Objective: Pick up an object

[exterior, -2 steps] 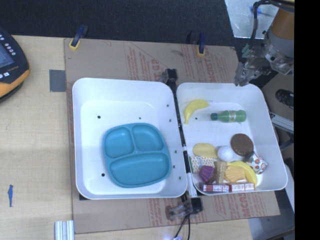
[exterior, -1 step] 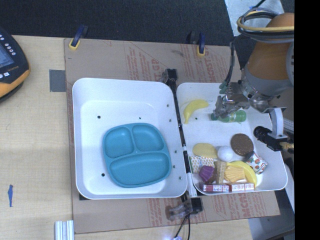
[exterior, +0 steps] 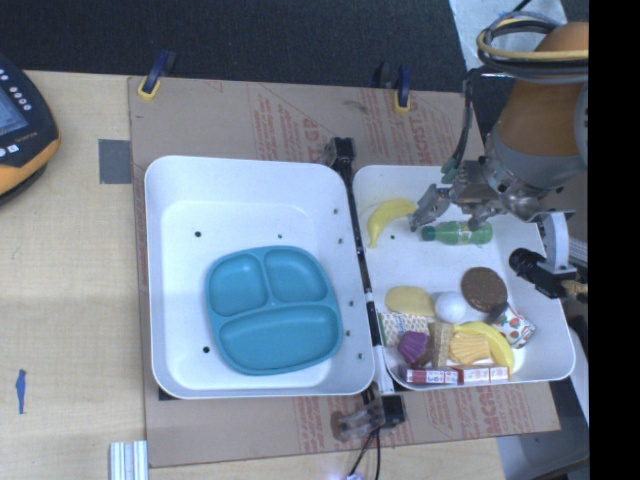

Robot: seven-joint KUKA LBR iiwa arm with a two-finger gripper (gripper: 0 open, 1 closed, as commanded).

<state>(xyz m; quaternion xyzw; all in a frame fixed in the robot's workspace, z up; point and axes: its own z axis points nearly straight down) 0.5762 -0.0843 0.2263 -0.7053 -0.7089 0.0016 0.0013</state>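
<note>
The gripper [exterior: 440, 208] hangs low over the upper part of the right bin [exterior: 400, 183], its dark metal fingers pointing down and to the left, but whether they are spread or pressed together cannot be told from this angle, and nothing is seen pinched between them. Just below and to the right of it a green bottle [exterior: 458, 233] lies on its side on the bin floor, very near the fingertips; contact cannot be made out. To the left of the gripper a yellow banana [exterior: 385, 216] curves along the bin's left wall. Further down lie a brown round disc [exterior: 484, 289], a white ball [exterior: 451, 308] and a pale yellow lump [exterior: 409, 301], close together. Along the lower edge are crowded a purple piece [exterior: 413, 347], a second yellow fruit [exterior: 482, 345], a spotted object [exterior: 516, 326] and a flat red-and-white packet [exterior: 458, 375]. The grey arm [exterior: 535, 118] with its orange band rises from the gripper toward the right. In the left bin [exterior: 180, 193] a blue divided plate [exterior: 273, 308] rests flat, well apart from the gripper.
</note>
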